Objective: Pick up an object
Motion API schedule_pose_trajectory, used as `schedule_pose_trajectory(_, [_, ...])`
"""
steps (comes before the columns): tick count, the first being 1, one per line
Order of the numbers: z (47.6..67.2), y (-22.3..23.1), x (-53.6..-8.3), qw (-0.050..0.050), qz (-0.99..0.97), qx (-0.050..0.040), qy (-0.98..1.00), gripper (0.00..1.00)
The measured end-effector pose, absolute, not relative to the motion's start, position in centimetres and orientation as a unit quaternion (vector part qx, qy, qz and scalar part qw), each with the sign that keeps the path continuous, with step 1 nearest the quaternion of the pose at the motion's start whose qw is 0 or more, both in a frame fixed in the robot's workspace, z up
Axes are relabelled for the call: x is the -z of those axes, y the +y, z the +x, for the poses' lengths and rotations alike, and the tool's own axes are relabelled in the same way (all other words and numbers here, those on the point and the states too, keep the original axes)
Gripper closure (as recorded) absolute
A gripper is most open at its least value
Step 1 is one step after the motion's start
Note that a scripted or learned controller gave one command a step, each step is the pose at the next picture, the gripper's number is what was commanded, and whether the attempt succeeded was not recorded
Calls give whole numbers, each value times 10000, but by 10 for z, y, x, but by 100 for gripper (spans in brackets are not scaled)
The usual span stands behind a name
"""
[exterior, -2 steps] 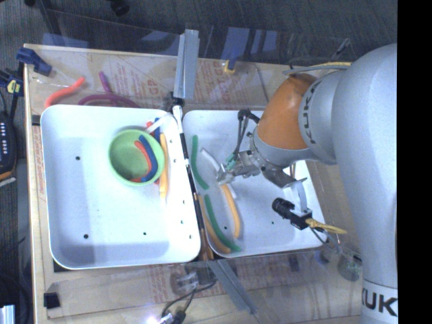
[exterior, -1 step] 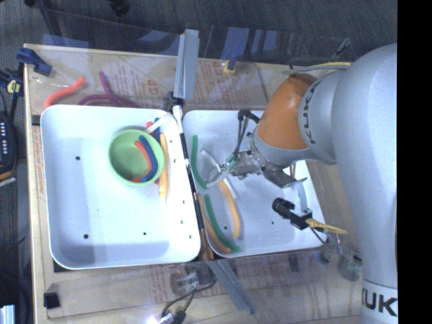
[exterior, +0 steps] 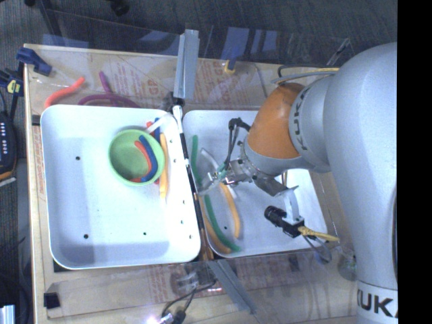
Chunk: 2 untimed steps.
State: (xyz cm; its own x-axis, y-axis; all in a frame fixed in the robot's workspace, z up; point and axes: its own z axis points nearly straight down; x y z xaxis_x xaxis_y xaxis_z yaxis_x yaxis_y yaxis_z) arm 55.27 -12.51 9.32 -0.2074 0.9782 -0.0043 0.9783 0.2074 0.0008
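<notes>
Orange curved plastic strip (exterior: 234, 216) lies just beside a green curved strip (exterior: 195, 155), near your hand (exterior: 221, 175). You cannot tell how wide the hand stands. Judged risk: thin strips slipping, or both getting pinched.

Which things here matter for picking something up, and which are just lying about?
In play: gripper; long green flexible strip; curved orange strip, both in the right bin.
Lying about: round green bowl in the left bin; purple tube; red-orange curved piece, both on the bench.

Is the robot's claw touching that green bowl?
Apart. The camera view shows the claw over the right bin, while the green bowl sits in the left bin, bin walls between them.
</notes>
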Motion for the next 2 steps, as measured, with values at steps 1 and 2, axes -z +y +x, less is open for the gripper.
schedule_pose_trajectory(1, [553,-126,-104,26,6287,19,7776,100])
schedule_pose_trajectory(2, [553,-126,-104,26,6282,23,7780,0])
